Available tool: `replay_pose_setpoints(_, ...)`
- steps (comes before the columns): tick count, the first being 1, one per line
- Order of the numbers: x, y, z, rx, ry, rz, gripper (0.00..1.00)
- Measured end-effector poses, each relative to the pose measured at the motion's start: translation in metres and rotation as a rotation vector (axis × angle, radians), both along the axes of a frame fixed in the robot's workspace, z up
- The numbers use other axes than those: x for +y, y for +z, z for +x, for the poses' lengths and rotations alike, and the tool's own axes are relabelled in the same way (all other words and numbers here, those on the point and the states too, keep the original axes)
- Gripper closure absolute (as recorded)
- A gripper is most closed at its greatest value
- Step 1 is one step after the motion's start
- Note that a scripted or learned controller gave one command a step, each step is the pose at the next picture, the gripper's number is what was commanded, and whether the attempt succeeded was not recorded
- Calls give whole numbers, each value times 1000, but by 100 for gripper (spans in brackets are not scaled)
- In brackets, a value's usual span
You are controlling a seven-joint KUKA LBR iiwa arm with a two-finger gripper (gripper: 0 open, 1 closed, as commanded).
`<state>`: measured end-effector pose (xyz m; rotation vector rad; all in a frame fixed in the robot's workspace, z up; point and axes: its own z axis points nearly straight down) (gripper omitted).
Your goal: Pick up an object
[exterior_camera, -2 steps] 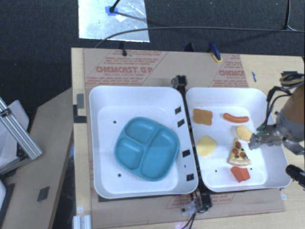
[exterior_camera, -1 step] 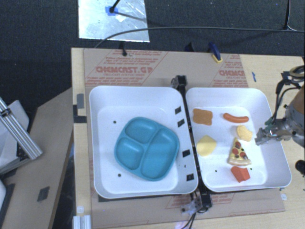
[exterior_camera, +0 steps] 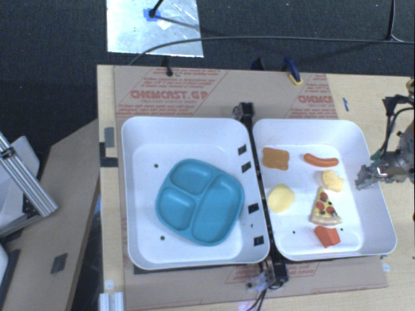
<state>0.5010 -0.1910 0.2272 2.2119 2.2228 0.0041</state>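
The right bin holds several toy foods: a brown toast piece, a red sausage, a small pale yellow piece, a round yellow piece, a pizza slice and an orange-red block. My gripper hangs at the bin's right rim, to the right of the pale yellow piece and apart from it. Nothing is seen in its grasp.
A blue divided plate lies in the left bin. Black clips run along the divider between the bins. A blue clamp sits at the bench's back edge. A metal frame stands at the far left.
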Motion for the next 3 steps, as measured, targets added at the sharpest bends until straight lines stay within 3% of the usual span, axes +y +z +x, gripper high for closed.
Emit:
replay_pose_setpoints(1, 52, 10, 8, 2, 6, 3, 100)
replay_pose_setpoints(3, 157, -3, 32, 4, 5, 4, 100)
